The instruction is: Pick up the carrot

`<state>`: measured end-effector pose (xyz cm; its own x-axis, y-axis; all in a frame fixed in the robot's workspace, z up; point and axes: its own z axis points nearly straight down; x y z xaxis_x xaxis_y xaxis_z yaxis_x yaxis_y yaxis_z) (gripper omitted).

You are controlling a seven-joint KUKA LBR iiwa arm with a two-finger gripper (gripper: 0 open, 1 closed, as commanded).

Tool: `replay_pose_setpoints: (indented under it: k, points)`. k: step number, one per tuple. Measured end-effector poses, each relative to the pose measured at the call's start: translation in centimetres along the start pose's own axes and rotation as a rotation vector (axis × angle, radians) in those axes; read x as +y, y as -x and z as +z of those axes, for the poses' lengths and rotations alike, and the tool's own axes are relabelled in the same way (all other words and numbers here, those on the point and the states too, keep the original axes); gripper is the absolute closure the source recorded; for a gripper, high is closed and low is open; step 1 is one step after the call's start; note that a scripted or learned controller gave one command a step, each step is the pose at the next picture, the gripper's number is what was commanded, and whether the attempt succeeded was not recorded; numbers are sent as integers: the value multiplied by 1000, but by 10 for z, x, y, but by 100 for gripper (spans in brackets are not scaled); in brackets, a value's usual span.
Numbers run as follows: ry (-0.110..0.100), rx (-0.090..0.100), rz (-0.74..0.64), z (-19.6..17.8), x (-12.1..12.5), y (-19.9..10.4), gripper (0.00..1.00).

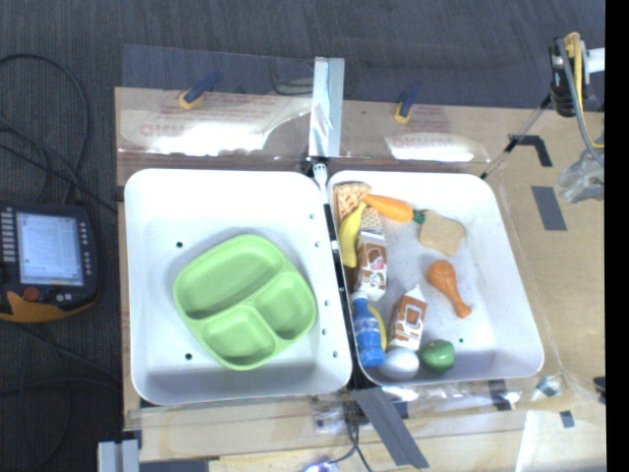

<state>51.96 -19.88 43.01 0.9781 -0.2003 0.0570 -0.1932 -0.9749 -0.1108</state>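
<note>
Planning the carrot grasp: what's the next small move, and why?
Probably bring the arm in over the right white bin, above the orange tapered carrot at its far edge. It lies flat between the yellow banana and the tan bread slice.

**Bench with two bins**

The bench (550, 264) carries two white bins side by side, touching along a middle seam. The left bin (147, 264) sits toward the bench's left edge, the right bin (506, 293) toward its right. Clear sheeting (226, 136) lies along the far edge.
</note>
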Motion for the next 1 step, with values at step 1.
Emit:
replay_pose_setpoints:
  k: [1]
  points:
    - [-15, 9, -1, -8, -4, -3, 100]
